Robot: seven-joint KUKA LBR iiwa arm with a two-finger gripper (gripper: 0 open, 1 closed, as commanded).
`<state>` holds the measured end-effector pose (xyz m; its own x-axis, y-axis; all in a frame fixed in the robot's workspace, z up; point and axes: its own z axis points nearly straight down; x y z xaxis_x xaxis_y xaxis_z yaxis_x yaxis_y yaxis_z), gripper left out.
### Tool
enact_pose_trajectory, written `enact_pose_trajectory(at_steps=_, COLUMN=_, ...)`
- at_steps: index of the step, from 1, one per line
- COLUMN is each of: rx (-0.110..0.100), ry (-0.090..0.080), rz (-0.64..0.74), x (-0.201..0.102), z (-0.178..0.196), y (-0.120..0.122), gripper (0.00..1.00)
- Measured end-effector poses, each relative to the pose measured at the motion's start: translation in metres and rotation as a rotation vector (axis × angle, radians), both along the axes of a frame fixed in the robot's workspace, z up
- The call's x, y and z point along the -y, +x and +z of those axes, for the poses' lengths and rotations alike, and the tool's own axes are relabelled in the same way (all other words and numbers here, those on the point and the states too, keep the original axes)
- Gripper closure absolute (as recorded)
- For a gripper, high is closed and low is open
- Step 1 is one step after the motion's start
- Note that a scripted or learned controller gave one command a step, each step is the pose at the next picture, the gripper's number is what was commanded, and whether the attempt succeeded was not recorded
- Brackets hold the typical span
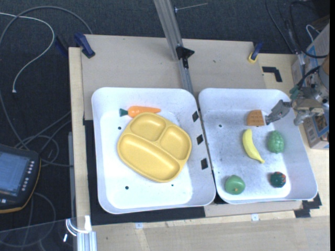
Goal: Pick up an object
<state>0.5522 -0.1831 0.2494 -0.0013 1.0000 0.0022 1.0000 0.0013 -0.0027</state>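
Gripper: the gripper point(289, 111) hangs over the upper right corner of the right bin point(230, 101), one grey finger slanting down to the left, the other off to the right; jaws look spread apart with nothing between them
Nearest object: a brown bread piece point(255, 118), just left of the lower fingertip, close to touching it
Direction: the bread lies left of the jaws and slightly below in the view, outside the gap rather than inside it
Other candidates: green leafy vegetable point(275, 141) just below the gripper; banana point(252, 146) further left, long axis running top to bottom with a slight slant; green apple point(235, 184) and a dark red and green fruit point(277, 179) near the front edge
Left bin: yellow divided plate point(154, 146) with a carrot point(140, 110) above it, well apart from the arm
My read: nothing lifted yet; a small shift left would put the bread between the fingers
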Motion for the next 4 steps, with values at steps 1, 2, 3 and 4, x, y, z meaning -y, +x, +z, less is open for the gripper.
enact_pose_trajectory(at_steps=1, rx=0.000, ry=0.000, rz=0.000, x=0.000, z=0.000, y=0.000, gripper=0.00)
enact_pose_trajectory(at_steps=2, rx=-0.005, ry=0.001, rz=-0.001, x=-0.004, z=-0.062, y=0.004, gripper=0.00)
enact_pose_trajectory(at_steps=3, rx=-0.004, ry=0.001, rz=0.000, x=-0.010, z=-0.109, y=0.010, gripper=0.00)
enact_pose_trajectory(at_steps=4, rx=-0.005, ry=0.001, rz=-0.001, x=-0.011, z=-0.160, y=0.009, gripper=0.00)
